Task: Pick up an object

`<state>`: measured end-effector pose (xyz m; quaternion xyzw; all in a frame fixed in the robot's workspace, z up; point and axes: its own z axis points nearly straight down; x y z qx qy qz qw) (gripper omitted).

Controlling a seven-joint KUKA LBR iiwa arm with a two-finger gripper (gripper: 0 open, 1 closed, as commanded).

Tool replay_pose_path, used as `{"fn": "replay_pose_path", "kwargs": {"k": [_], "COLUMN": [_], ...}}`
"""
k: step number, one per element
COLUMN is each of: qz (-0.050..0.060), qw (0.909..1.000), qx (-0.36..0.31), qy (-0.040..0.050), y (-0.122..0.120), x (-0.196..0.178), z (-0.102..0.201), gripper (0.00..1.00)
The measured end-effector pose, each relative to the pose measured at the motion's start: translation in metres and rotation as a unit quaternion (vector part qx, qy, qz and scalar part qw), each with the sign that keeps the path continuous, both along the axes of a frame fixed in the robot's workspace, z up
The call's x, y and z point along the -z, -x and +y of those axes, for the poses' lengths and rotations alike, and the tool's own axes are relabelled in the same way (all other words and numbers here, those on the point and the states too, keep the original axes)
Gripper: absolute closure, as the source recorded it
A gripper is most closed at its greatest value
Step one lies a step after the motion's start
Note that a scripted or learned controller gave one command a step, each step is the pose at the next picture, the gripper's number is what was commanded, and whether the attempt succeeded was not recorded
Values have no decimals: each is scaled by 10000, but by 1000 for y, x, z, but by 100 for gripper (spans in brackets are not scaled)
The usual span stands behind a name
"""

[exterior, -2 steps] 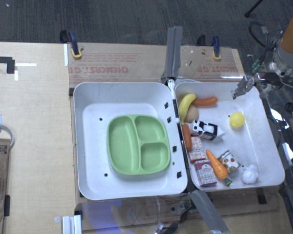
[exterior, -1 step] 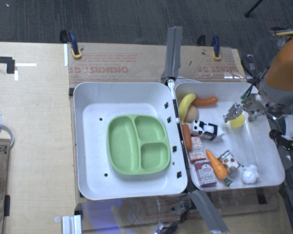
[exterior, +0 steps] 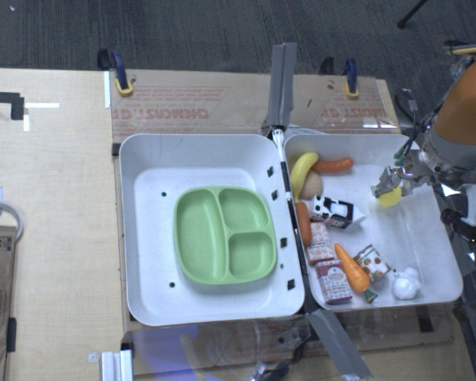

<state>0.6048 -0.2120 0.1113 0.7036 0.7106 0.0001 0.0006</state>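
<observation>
Reaching in from the right, the gripper hangs over the right bin, pinching a yellow object.

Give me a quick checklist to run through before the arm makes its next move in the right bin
1. Gripper over the right bin: ok.
2. Yellow piece actually held: cannot tell; it sits at the fingertips, but the grasp is unclear.
3. Bare bin floor below the gripper: ok.
4. Banana, carrot and white ball apart from the gripper: ok.
5. Green divided plate lying flat in the left bin: ok.
</observation>
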Motion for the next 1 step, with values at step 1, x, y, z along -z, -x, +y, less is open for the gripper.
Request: {"fn": "replay_pose_path", "kwargs": {"k": [1], "qz": [6], "qw": [9992], "qx": [396], "qy": [4], "y": [-9], "x": [-109], "z": [43], "gripper": [100]}}
